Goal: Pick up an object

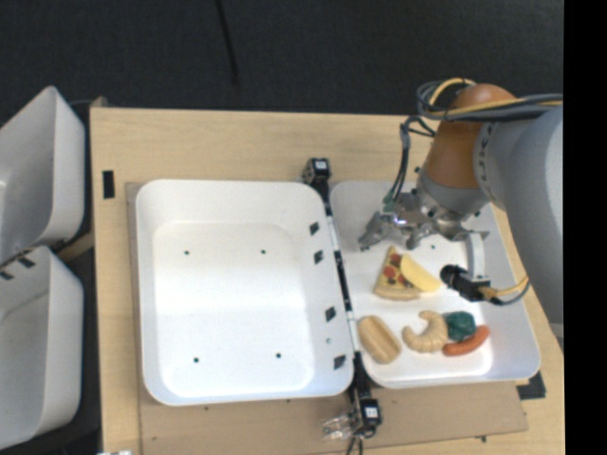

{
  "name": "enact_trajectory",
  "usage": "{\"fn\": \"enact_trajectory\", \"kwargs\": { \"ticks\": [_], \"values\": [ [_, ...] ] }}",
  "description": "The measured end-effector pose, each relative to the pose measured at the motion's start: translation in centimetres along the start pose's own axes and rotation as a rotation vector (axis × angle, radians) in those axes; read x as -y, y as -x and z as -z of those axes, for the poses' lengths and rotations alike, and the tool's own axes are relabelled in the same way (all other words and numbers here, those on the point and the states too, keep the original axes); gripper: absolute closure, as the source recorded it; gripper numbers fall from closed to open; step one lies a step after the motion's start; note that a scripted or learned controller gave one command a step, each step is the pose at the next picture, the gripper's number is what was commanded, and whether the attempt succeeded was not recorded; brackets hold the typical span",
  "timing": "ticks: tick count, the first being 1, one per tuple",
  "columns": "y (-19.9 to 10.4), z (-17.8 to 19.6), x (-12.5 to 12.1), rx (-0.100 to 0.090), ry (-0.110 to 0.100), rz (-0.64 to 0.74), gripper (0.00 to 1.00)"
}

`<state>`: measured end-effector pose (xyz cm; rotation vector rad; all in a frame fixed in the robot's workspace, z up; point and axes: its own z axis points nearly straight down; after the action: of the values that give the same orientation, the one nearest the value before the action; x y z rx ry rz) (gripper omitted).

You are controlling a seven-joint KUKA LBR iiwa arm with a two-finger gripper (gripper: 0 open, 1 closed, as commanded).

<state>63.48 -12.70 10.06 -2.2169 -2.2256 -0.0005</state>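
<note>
1. Hovering over the right-hand shallow white plastic bin (pixel 512 349), the tool (pixel 396 234) spreads wide, gripping nothing.
2. Just below it lies the yellow-and-red toy pizza slice (pixel 403 278): probably light, stiff, slick plastic; best pinched across its narrow width.
3. Nearby sits a tan toy bread roll (pixel 378 338).

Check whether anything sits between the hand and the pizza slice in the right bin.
Nothing visible does. The hand hangs over the right bin, just beyond the pizza slice, with bare bin floor between them. The hot dog bun, croissant and sausage lie nearer the camera, off that path.
</note>
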Motion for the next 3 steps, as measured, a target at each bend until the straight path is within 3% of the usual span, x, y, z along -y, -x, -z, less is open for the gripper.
{"fn": "enact_trajectory", "kwargs": {
  "ticks": [1,2,3],
  "values": [
    [3.8,0.1,3.3,0.003,0.000,-0.007,0.00],
    [8.3,0.1,4.0,0.004,0.003,-0.006,0.00],
    [2.3,0.1,6.1,0.001,0.000,0.000,0.00]
  ]
}}
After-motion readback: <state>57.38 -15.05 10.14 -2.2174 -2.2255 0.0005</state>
